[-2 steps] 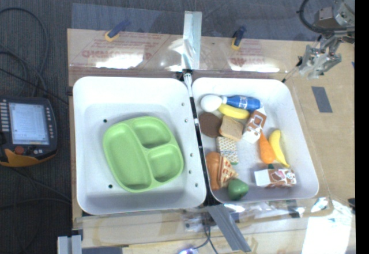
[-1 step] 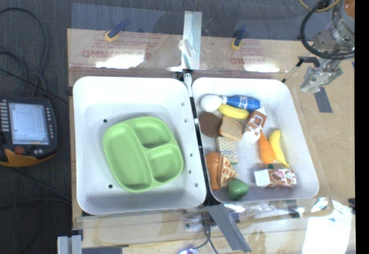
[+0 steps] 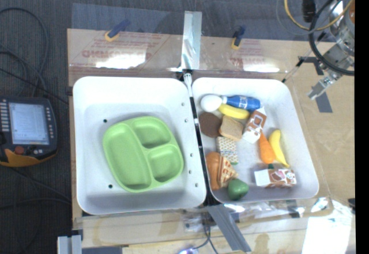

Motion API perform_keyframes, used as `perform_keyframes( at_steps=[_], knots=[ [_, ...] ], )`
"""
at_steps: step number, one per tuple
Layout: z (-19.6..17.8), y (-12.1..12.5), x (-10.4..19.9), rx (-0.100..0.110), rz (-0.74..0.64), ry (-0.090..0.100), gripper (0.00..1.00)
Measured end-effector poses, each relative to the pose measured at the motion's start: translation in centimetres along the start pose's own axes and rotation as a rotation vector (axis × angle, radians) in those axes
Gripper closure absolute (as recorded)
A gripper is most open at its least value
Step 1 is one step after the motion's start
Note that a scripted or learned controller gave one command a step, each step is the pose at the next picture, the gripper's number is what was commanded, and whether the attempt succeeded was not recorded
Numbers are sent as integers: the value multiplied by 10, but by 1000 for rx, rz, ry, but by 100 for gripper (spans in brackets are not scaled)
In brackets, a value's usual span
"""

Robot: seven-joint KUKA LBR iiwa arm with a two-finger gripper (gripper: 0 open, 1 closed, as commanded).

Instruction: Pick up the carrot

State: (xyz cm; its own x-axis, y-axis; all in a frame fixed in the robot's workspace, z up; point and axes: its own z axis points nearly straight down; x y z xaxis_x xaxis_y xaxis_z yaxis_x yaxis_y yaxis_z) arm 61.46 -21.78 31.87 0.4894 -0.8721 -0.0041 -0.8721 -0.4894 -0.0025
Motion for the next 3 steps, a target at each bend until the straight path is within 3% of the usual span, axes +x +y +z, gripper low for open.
perform_keyframes(
  at_steps=[1, 2, 3],
  knots=[
    [5, 21, -19, -2, -460, -1, 100],
    [-6, 28, -12, 0, -861, 0, 100],
    [-93, 30, -13, 5, -857, 9, 100]
  ],
)
